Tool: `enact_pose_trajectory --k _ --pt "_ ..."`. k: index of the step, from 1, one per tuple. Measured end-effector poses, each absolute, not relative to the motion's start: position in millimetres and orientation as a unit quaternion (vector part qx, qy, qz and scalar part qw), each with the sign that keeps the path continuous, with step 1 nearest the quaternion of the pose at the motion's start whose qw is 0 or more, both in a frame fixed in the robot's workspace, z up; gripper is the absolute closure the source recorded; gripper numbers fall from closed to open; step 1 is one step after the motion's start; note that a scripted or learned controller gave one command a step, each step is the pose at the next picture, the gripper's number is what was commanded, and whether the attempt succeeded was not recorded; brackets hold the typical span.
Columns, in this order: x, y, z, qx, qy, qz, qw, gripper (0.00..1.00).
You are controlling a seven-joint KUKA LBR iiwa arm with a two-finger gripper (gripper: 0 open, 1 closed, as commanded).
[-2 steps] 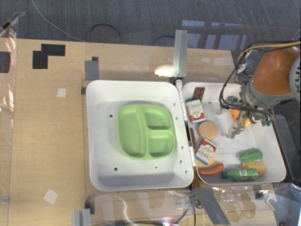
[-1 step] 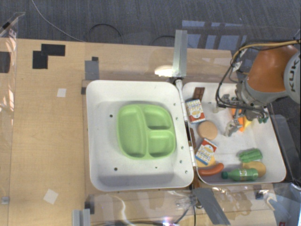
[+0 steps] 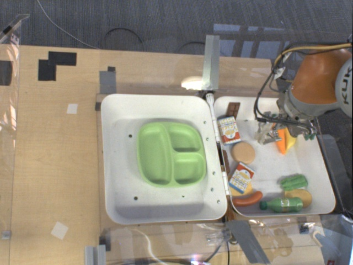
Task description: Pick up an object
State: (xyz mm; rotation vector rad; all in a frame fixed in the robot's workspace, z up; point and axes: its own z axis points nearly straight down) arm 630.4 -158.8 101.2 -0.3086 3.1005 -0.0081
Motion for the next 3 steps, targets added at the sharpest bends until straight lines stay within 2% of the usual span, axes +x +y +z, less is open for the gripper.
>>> enact_pose_trajectory --k 1,2,3 --pt "608.0 -83.5 219.3 -0.055 0.998 0.0001 0.009 1.0" --pt "665.2 -179.0 246.6 -0.169 0.986 -0.0012 0.004 1.0" --pt "665.6 -176.8 246.1 -0.17 0.985 -0.0005 0.004 0.0"
